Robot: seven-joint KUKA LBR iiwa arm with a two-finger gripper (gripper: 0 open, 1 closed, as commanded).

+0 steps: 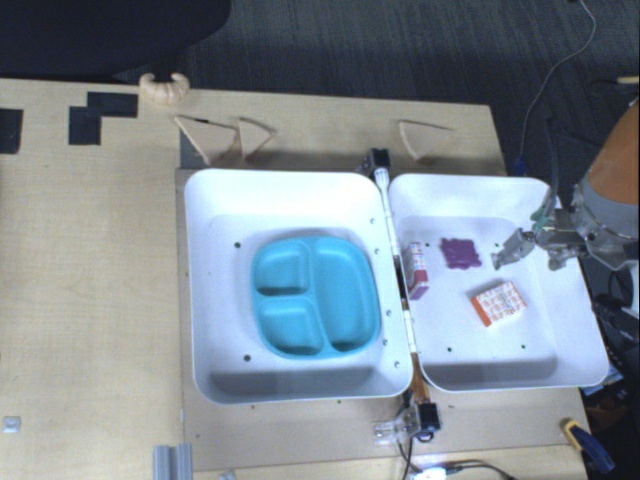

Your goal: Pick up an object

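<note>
Three small objects lie in the right bin (570,358): a purple piece (460,253) near the middle, an orange and white packet (497,303) in front of it, and a small white and magenta carton (415,270) against the left wall. My gripper (530,244) hangs over the right side of this bin, above and to the right of the purple piece. Its fingers are spread, with nothing between them.
The left bin (215,268) holds a blue divided tray (315,294). A divider bar (392,238) runs between the bins. The grey arm with its orange band (615,168) enters from the right edge. Cables lie at the bench's front.
</note>
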